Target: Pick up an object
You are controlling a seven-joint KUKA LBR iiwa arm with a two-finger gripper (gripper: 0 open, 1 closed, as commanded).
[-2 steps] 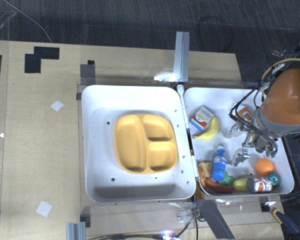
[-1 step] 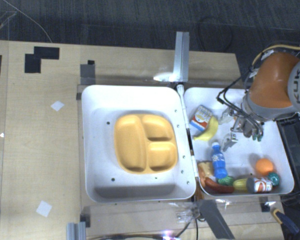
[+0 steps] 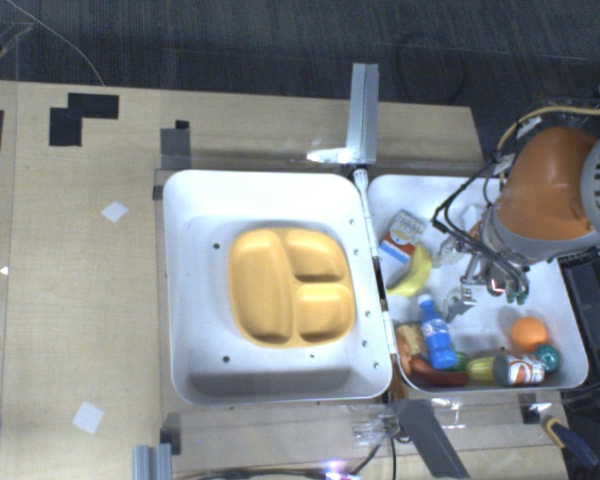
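My gripper (image 3: 492, 290) hangs over the middle of the right bin (image 3: 570, 313), below the arm's orange band (image 3: 550, 183). Its two fingers stand apart, open, with nothing between them. Just left of it lies a yellow banana (image 3: 412, 273), with a small white carton (image 3: 401, 232) above that. A blue bottle (image 3: 437, 336) lies below and to the left. An orange ball (image 3: 528, 332) sits to the lower right. Along the bin's front edge lie a red sausage-shaped item (image 3: 439, 375) and a can (image 3: 520, 370).
The left bin (image 3: 195, 268) holds a yellow divided tray (image 3: 290, 285). A metal post (image 3: 364, 113) stands behind the seam between the bins. Cables loop around the arm at the right bin's far right corner.
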